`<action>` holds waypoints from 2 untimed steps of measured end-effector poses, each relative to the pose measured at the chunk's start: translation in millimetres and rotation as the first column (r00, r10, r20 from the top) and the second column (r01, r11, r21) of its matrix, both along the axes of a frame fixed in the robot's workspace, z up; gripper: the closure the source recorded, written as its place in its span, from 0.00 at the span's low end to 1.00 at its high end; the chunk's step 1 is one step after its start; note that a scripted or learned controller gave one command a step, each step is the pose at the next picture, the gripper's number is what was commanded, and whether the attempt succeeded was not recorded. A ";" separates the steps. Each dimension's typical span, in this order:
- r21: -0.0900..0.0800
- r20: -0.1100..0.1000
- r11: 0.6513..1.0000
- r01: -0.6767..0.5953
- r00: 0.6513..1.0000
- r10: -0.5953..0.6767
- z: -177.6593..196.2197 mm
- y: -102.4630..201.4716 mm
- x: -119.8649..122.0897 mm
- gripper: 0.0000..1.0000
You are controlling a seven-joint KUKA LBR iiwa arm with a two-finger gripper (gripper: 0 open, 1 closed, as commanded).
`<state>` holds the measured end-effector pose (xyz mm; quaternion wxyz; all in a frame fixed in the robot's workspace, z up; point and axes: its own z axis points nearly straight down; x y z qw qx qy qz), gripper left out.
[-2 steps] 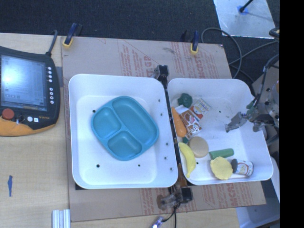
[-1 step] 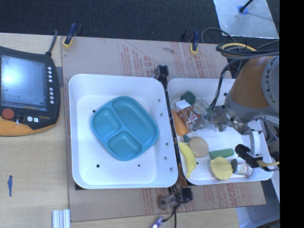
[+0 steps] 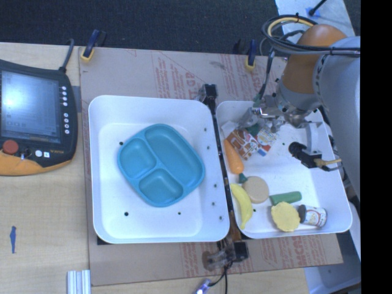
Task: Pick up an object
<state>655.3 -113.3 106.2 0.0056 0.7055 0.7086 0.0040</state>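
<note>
Seven small objects lie in the right bin (image 3: 320, 185), and the gripper (image 3: 264, 120) hangs over the far end of this bin, near its back wall. Whether the gripper is open or closed cannot be told from this view, and nothing is seen held in it. The nearest object is a printed snack packet (image 3: 247, 142), which lies just beside the gripper, toward the left bin (image 3: 110, 213) and a little toward the camera. It looks crumpled and has no clear long axis. Touching it, or nearly so, on the side of the dividing wall is a toy carrot (image 3: 234, 157). The carrot's long axis runs almost along that wall, with the thin end toward the camera. Judging from this, the coming move is probably a short shift toward the packet or the carrot and then a descent. For the carrot, the gripper would need to close across the axis, and the wall leaves little room on one side. The other objects are well apart from the gripper, at the near end: a banana (image 3: 243, 204), a round beige piece (image 3: 256, 189), a green vegetable (image 3: 285, 197), a yellow disc (image 3: 283, 217) and a small jar (image 3: 313, 215) on its side. The bin floor is smooth and white, so a packet can slide. The left bin holds a blue divided plate (image 3: 160, 164).
</note>
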 end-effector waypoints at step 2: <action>-0.003 0.001 1.000 0.001 1.000 -0.001 -2.7 8.9 -24.0 0.00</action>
